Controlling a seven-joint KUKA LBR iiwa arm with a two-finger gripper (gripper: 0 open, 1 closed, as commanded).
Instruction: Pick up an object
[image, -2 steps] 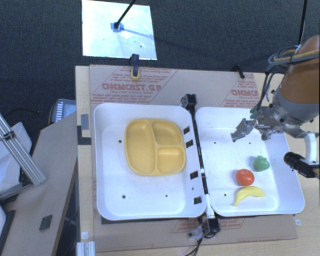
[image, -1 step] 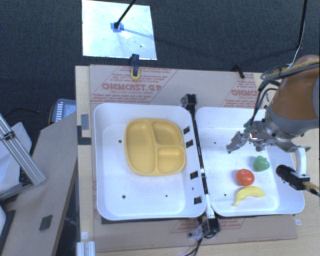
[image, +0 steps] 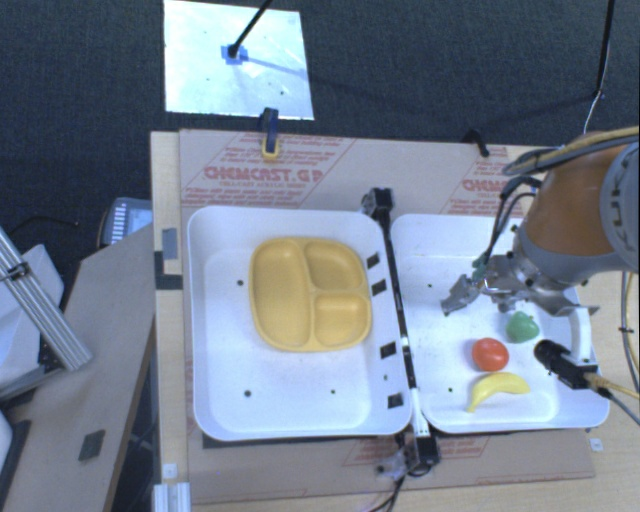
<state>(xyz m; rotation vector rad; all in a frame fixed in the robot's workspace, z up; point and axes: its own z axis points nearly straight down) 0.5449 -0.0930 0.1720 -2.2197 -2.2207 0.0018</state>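
Observation:
In the right bin (image: 430, 250) lie a red tomato-like ball (image: 490, 352), a yellow banana (image: 497, 389) near the front wall, and a small green piece (image: 521, 325) partly tucked under the wrist. My gripper (image: 460, 297) hangs over the bin's middle, left of the green piece and up-left of the red ball, with bare bin floor beneath it. Nothing shows in its grasp.
The left bin (image: 220, 400) holds a yellow divided plate (image: 308, 293). A black clip-lined divider (image: 392, 310) separates the two bins. The arm's orange band (image: 570, 205) looms over the right bin's far right side.

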